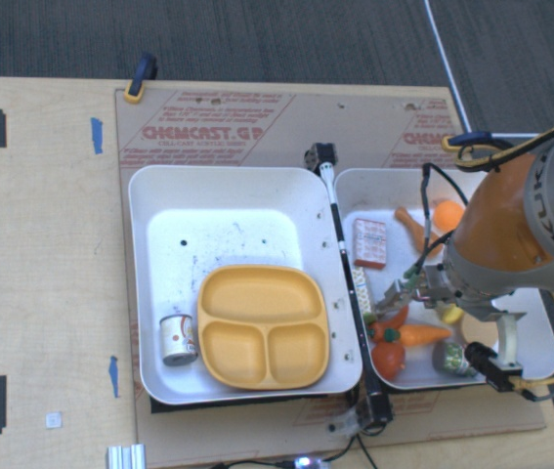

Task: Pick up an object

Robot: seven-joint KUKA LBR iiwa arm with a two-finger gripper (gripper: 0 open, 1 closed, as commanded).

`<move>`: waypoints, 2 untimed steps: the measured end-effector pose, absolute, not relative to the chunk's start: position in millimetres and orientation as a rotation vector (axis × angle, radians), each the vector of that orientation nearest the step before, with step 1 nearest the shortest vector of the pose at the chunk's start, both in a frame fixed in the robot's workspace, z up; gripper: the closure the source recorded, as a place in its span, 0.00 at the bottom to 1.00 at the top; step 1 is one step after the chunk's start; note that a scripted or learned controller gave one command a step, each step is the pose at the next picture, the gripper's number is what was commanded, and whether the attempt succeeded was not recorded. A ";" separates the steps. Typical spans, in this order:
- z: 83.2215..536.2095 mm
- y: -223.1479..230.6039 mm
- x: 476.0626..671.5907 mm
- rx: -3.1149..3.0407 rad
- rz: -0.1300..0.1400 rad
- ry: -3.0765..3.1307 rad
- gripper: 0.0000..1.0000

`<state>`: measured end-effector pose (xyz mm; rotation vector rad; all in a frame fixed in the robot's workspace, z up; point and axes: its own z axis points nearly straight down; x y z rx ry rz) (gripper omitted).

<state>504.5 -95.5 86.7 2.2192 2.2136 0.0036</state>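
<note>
1. The gripper [394, 301] is low in the right bin [550, 360], over a small heap of toy food by the bin's left wall. The nearest things are a red tomato [388, 357] and an orange carrot [421, 335] — one of these looks like the thing to pick up.

2. Both look like small, light play food, hard and smooth. The tomato is round, so it may slip or roll away. The carrot is long and thin, and I would pinch it across the middle.

3. The metal fingers are hard to make out against the heap. I cannot tell how far open they are, and I cannot see anything held between them.

4. Just beside the heap lie a yellow bit [449, 313] and a green and grey thing [450, 359]. Further up the bin are a red packet [370, 241], flat and easy to slide, and an orange ball [447, 214], part hidden by the arm.

5. These things sit close together, so the fingers could bump a neighbour.

6. The left bin [159, 198] holds a yellow tray [264, 322] with three parts and a small can [177, 339] just beside it — well apart from the gripper.
</note>
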 end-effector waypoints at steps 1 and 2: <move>97.4 -94.9 506.3 2.216 0.009 2.212 1.00; 87.2 -94.6 560.6 2.217 0.005 2.219 1.00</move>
